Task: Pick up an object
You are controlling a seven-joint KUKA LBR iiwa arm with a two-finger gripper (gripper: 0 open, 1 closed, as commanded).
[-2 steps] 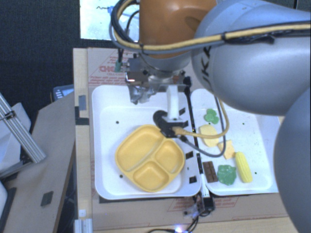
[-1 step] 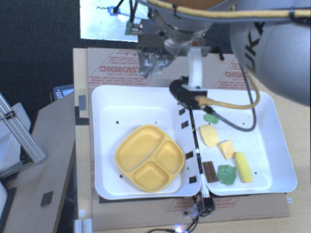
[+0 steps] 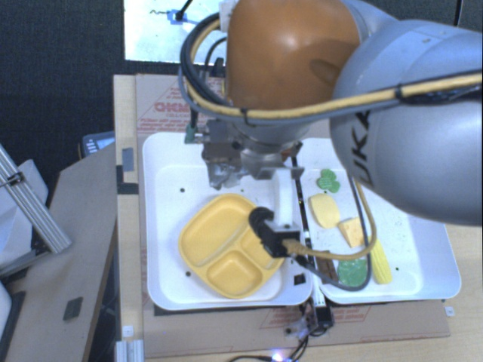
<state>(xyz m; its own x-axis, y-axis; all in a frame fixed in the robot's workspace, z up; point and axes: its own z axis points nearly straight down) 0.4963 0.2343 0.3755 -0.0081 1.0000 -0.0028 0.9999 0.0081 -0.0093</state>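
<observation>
From my screen the gripper [image 3: 230, 173] hangs low over the far part of the left bin [image 3: 162, 202], just behind the yellow divided tray [image 3: 223, 249], and I cannot tell how it is set, because the wrist and the orange band [image 3: 290, 44] block it. The tray is the nearest candidate; the others, a green piece [image 3: 327, 179], two yellow wedges [image 3: 326, 210] and a yellow stick [image 3: 379, 262], lie in the right bin [image 3: 430, 270]. My worry is that a descent here strikes bare floor or the tray's rim, tipping it, and the trailing cable [image 3: 332, 253] near the tray's edge could drag it.
</observation>
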